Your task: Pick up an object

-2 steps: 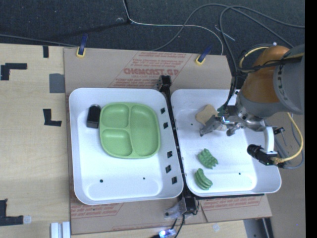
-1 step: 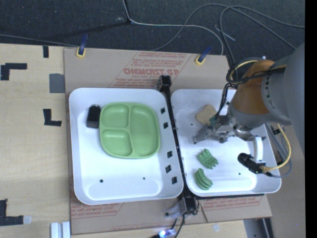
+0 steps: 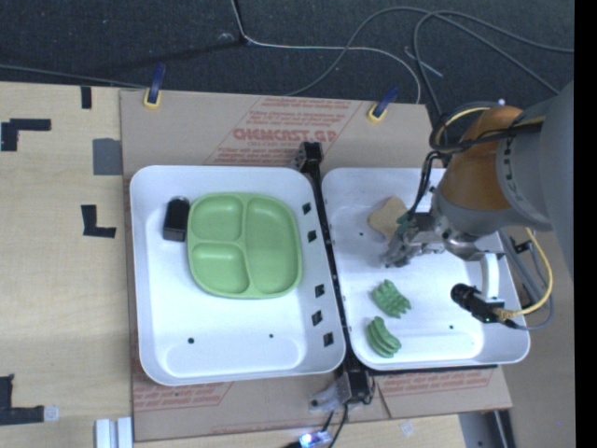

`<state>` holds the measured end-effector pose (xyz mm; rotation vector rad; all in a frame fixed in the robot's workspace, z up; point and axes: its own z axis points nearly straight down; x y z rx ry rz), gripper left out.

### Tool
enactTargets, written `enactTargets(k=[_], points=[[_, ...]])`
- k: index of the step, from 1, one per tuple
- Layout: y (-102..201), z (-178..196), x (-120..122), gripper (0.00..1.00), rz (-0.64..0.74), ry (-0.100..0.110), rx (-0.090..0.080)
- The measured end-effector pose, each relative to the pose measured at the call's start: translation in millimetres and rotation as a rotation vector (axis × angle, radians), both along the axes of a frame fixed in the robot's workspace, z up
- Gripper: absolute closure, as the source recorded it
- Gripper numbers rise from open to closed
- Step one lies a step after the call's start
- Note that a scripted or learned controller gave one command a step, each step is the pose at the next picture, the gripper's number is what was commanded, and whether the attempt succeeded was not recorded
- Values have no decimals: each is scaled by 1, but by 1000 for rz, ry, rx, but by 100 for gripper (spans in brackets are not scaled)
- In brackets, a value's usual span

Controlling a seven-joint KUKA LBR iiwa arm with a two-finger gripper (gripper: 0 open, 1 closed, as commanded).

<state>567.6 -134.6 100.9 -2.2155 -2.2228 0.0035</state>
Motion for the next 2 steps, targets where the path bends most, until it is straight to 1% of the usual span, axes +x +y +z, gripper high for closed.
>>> enactTargets(k=[1, 2], points=[[-6, 60, 1, 100, -3, -6, -1], [-8, 113, -8, 100, -2, -7, -2]])
